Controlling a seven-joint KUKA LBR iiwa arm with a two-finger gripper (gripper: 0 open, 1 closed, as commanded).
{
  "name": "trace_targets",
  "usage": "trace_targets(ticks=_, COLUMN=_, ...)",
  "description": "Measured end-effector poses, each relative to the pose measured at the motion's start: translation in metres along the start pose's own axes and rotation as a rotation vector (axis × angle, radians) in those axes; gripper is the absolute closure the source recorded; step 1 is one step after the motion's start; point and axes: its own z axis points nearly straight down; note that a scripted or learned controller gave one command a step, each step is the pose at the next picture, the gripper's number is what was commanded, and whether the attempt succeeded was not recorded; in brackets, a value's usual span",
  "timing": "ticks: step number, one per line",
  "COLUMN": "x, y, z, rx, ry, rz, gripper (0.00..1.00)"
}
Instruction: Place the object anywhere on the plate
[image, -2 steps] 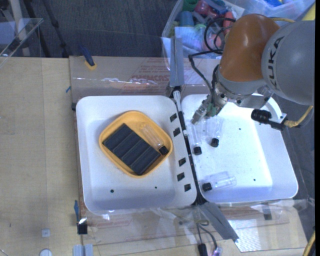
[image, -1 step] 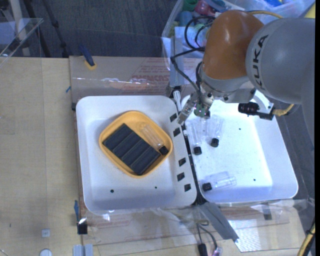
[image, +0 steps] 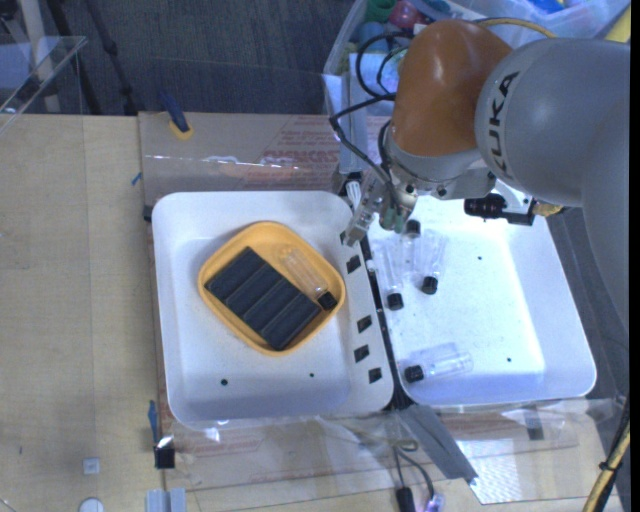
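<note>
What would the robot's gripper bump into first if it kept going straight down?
Probably the clear vials in the right bin, just under the gripper. Depth is hard to judge, so it might instead meet the ridge between the bins.

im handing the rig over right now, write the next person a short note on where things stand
Gripper: at the back of the bins, over the seam between them; the view does not settle its state or show anything in it.

Things: yellow plate sits in the left bin, with a dark ribbed block on it and one clear vial lying along the block's far edge. Three more clear vials in the right bin: two near its back left, just under the gripper, one near the front.

Done: one vial already on the plate.

Left: probably the vials in the right bin, if they also go on the plate.
</note>
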Motion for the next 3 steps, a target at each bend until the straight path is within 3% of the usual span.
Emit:
trace_targets(ticks=1, x=0.009, y=0.022, z=0.000, rx=-0.001, ry=0.000, rz=-0.109, gripper=1.00)
trace_targets(ticks=2, x=0.009, y=0.022, z=0.000, rx=-0.001, ry=0.000, rz=-0.109, gripper=0.00)
trace_targets(ticks=3, x=0.007, y=0.023, z=-0.012, rx=-0.007, ry=-0.006, rz=-0.106, gripper=1.00)
